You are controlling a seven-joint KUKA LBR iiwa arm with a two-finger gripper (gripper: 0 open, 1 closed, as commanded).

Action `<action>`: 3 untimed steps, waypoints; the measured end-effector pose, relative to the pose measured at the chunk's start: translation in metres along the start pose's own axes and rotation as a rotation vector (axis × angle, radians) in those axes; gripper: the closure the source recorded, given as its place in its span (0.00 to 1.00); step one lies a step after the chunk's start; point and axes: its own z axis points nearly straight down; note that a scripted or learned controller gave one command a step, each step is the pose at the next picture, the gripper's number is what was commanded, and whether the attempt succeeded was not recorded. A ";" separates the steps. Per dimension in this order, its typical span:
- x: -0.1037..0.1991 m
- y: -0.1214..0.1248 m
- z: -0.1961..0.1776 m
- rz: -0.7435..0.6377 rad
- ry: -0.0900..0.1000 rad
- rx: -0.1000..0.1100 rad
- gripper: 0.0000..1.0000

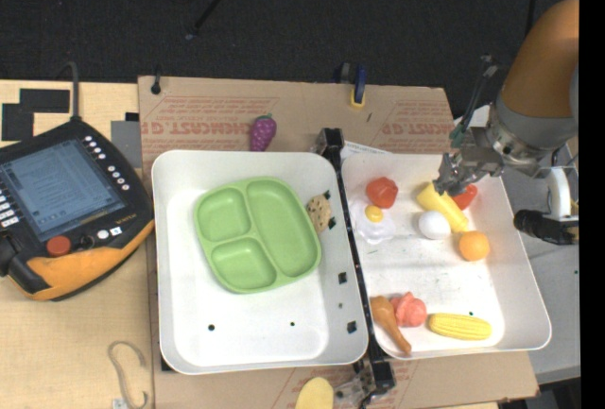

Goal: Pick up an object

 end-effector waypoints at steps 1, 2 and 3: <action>0.043 -0.033 0.012 0.000 0.000 0.002 1.00; 0.067 -0.074 0.014 0.000 -0.001 0.002 1.00; 0.102 -0.106 0.004 -0.001 0.000 0.001 1.00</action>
